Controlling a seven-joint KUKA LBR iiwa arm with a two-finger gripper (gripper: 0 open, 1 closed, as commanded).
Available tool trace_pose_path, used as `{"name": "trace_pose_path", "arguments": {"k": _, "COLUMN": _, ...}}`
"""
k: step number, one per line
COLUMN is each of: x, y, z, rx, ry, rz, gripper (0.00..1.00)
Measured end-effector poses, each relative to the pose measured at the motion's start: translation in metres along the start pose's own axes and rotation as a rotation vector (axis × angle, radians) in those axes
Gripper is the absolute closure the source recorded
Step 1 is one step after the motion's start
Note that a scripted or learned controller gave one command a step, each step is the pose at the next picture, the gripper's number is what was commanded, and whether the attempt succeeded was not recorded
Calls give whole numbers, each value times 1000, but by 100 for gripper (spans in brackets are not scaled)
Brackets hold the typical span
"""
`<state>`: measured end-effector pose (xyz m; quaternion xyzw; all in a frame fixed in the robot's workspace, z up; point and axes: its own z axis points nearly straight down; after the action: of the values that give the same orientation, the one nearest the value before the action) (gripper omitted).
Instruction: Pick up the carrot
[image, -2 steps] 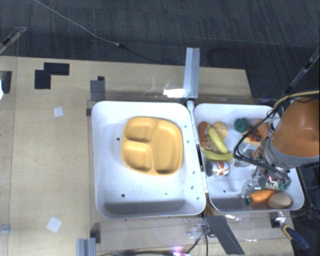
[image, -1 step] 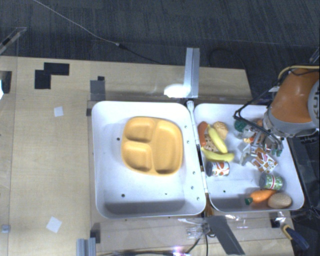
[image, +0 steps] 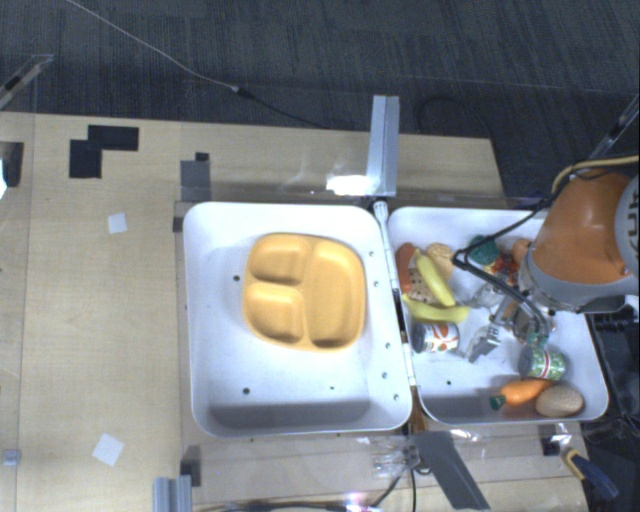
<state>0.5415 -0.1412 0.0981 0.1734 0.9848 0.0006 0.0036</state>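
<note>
Carrot (image: 522, 392), a short orange plastic root with a green stub, lies in the near right corner of the right shallow white bin (image: 470, 400). Its long axis runs nearly left to right across the view, tilted slightly, with the green end pointing left and the thick orange end touching a tan, egg-shaped potato-like piece (image: 559, 401) at its right. Just above it lies a small green and white can (image: 546, 364) on its side. The metal end effector (image: 488, 338) hangs over the middle of that bin, apart from the carrot, its two fingers spread with nothing between them. The grey arm and its orange band (image: 585, 235) hide the bin's far right part. A yellow banana (image: 436, 285) and other small items there are hard to make out. The left white bin (image: 215, 330) on the desk (image: 90, 330) holds a yellow sectioned plate (image: 303, 290).
</note>
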Motion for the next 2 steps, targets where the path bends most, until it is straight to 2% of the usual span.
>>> {"name": "trace_pose_path", "arguments": {"k": 1, "x": 36, "y": -44, "z": 8, "rx": -3, "ry": -8, "rz": 423, "gripper": 0}}
{"name": "trace_pose_path", "arguments": {"k": 2, "x": 33, "y": -42, "z": -4, "rx": -6, "ry": -16, "rz": 416, "gripper": 100}}
